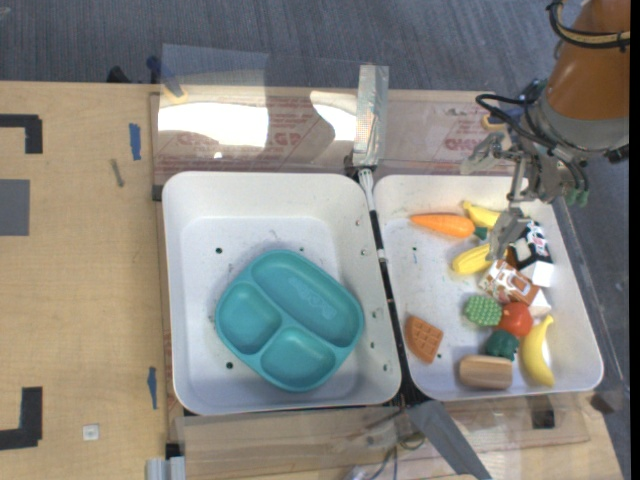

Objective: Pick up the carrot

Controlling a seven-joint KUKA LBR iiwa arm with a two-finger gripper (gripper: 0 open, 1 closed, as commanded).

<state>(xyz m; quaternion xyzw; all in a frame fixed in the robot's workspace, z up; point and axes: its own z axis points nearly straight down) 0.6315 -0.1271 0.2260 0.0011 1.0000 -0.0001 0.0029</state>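
The left bin (190, 203) holds a teal divided plate (289, 318) toward its near side, with bare white floor along its far wall. Right of the plate, across the rim where the two bins meet, the right bin (440, 368) begins with open floor. The carrot (443, 225) lies in that bin's far-left part, tip pointing back toward the plate, with free space on its left and near sides. A waffle piece (423, 337) sits nearer, close to the shared rim. Further right the toys crowd together: yellow pieces (472, 259), a green item (483, 311), a bread roll (485, 371), a banana (540, 352). The gripper (505, 230) hangs just right of the carrot above this cluster; whether its jaws are wide or narrow cannot be told.
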